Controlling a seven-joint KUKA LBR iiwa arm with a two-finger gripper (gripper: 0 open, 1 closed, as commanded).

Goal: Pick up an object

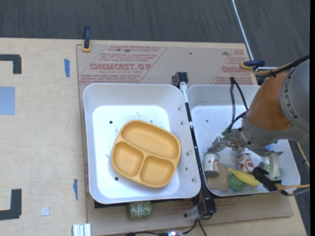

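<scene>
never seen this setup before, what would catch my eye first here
A yellow divided tray lies tilted in the left bin, by far the biggest thing there. The grey and orange arm reaches into the right bin, over a clutter of small items including a banana.

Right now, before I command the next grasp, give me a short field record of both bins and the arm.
left bin: yellow three-compartment plastic tray, tilted
right bin: small red-and-white can, yellow banana, green round item, all near front edge
gripper: low in right bin, above can
outside bins: green can on bench front
</scene>
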